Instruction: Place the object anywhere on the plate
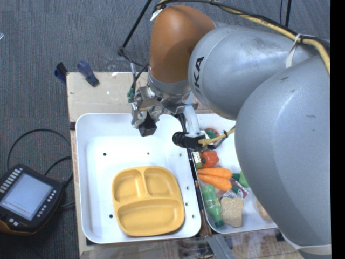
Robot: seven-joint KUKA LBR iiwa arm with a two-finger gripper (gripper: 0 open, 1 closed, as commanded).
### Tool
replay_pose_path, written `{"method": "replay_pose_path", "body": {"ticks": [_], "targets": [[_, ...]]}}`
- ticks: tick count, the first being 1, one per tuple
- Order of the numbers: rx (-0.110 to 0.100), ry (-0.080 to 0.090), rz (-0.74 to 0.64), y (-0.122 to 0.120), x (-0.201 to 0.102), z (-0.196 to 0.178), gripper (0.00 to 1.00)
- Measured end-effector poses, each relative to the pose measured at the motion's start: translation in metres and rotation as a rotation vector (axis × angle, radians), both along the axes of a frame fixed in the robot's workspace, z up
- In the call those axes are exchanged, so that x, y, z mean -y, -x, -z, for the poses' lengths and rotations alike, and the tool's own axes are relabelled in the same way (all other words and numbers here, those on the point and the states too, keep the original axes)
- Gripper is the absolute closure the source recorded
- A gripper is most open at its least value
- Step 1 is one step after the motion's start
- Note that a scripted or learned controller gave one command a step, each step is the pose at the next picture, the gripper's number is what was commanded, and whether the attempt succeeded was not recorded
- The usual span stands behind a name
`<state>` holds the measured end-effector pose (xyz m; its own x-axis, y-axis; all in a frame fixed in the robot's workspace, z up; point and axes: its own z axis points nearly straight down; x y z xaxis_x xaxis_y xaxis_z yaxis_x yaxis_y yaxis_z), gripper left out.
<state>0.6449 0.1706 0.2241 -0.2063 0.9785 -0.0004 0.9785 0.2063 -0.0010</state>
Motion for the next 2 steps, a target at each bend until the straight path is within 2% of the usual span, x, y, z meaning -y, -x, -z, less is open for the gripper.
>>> {"method": "replay_pose_path", "body": {"ticks": [1,2], "targets": [[-0.005,0.001,0.289,0.0049,0.0079,0.1281,1.0],[-0.009,0.003,0.289,0.006,0.0083,0.1304,0.0]]}}
